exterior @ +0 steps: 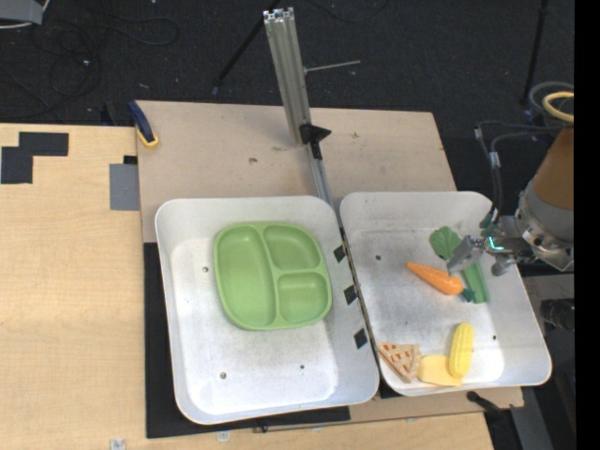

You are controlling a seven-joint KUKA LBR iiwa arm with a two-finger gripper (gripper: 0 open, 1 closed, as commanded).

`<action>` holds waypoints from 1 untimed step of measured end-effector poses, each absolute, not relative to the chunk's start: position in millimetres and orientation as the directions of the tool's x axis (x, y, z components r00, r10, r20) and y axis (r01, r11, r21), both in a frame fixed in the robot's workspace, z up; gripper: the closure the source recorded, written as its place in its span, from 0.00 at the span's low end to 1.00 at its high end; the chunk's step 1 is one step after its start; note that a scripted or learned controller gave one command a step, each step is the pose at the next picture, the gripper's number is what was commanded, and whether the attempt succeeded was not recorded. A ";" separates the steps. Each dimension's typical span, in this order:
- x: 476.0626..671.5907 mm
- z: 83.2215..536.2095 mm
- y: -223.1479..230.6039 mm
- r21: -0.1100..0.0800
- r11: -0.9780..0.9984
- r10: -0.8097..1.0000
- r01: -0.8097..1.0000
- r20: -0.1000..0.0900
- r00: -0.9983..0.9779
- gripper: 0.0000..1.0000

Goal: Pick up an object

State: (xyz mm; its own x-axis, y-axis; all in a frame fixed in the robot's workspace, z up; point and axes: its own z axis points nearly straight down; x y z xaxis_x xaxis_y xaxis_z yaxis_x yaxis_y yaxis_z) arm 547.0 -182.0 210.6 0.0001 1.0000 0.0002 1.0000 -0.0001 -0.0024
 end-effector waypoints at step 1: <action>547.3 211.1 -182.1 -0.001 0.000 1.000 1.000 0.000 0.000 0.00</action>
